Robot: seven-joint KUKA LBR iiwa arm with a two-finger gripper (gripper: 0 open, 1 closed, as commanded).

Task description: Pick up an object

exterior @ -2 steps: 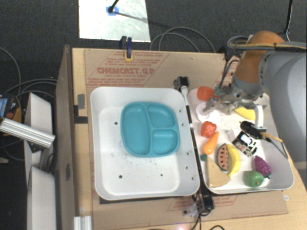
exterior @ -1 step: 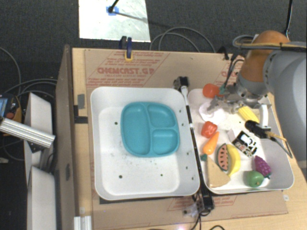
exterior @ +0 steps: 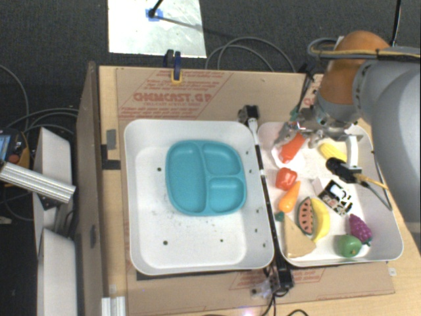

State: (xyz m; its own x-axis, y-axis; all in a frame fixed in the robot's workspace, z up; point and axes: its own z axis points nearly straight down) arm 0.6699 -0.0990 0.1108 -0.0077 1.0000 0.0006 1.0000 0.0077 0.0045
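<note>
Hovering my pincer (exterior: 297,131) low over right bin (exterior: 388,232), at its far-left corner — cannot tell whether anything is grasped. Orange carrot (exterior: 290,148) just beneath, tilted; red pepper (exterior: 286,178) nearer camera. Left bin (exterior: 141,196) carries blue plate (exterior: 205,178).

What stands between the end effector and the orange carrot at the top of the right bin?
Nothing visible does. The end effector hangs right over the orange carrot near the top-left of the right bin. The red pepper lies below the carrot, apart from it.
</note>
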